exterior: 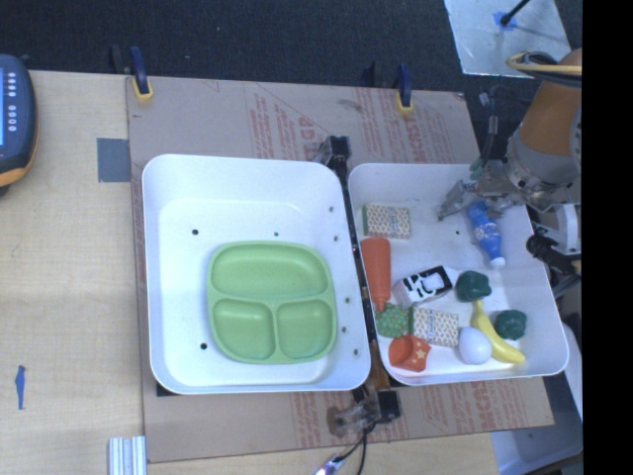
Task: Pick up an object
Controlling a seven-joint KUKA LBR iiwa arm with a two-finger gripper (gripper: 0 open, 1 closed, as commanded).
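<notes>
The blue bottle (486, 228) lay in the right bin (550, 305), up-right of the carrot (375, 270). The jaws (473, 195) sat right at its top end; couldn't tell if spread or pinched. Looked light, stiff, slick plastic, so I'd grab across the middle.

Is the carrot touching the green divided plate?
Apart. The camera view shows the carrot in the right bin and the green divided plate in the left bin.

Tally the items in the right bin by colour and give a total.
Green: 3
Orange or red: 2
Patterned tan squares: 2
Blue: 1
Yellow: 1
White: 1
Black and white: 1
Total: 11
</notes>
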